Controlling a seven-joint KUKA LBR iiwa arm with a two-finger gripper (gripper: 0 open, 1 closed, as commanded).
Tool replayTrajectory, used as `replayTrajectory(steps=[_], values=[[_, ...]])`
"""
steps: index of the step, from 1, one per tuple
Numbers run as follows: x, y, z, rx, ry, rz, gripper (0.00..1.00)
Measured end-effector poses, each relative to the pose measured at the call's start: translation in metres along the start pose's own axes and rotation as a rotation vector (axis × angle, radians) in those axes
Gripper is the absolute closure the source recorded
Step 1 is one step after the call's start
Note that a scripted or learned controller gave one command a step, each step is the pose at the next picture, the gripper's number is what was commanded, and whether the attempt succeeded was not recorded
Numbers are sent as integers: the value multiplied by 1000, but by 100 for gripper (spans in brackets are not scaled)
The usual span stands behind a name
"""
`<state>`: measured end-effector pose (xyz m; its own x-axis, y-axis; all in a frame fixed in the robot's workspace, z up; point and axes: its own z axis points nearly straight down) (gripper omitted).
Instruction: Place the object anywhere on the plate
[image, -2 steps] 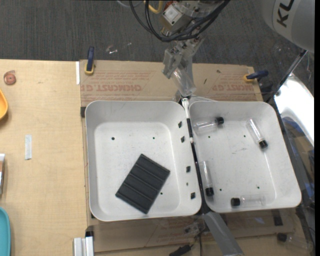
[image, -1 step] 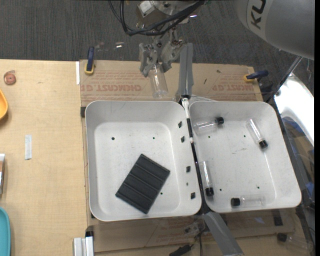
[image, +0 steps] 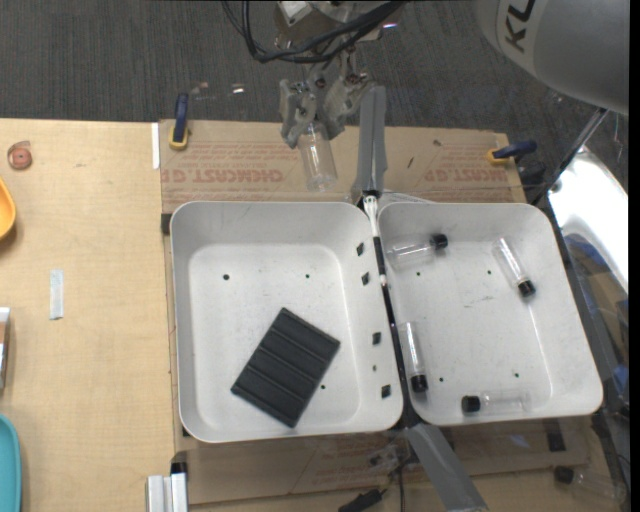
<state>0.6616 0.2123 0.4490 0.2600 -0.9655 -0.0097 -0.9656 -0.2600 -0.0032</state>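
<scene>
A black ribbed plate (image: 287, 366) lies at a slant on the floor of the left bin (image: 200, 300), toward its front. My gripper (image: 316, 122) hangs high above the far edge of the bench, behind the seam between the two bins. It is shut on a clear plastic tube (image: 319, 163), which hangs down from between the fingers, nearly upright, over the cardboard behind the bins. The plate is well forward and slightly left of the gripper.
The right bin (image: 560, 300) holds several clear tubes with black caps, such as one (image: 415, 247) at the back and one (image: 491, 402) at the front. A metal divider (image: 370, 140) rises between the bins. Clamps (image: 180, 130) grip the cardboard's corners.
</scene>
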Motion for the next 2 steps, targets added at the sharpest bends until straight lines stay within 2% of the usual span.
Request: replayTrajectory(steps=[1, 2], values=[[75, 22, 16, -4, 6, -105, 100], [29, 10, 28, 1, 8, 676, 100]])
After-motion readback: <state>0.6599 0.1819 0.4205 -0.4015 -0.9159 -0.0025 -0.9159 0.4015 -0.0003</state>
